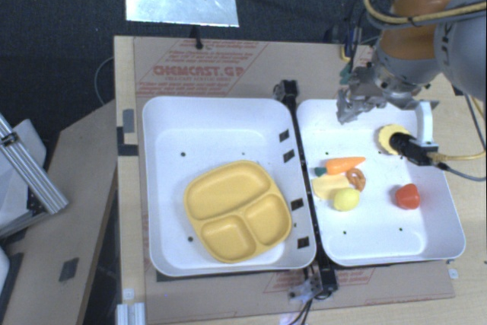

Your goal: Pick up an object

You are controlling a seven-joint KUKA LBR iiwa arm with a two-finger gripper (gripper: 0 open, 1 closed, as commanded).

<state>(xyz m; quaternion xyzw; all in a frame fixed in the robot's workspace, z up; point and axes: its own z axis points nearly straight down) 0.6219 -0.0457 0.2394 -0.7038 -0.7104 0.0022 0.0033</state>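
- Grey metal pincer [351,112] hangs over the right white bin's [434,240] far-left corner; its opening I cannot tell.
- Orange plastic carrot [345,163], yellow lemon [346,199], red tomato [408,196] lie mid-bin.

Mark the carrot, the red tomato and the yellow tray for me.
carrot [345,163], camera view, middle of its orange body.
red tomato [407,196], camera view, centre of it.
yellow tray [199,196], camera view, its largest compartment.

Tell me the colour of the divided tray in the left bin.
Yellow: the divided tray shows plainly in the camera view, lying in the left bin.
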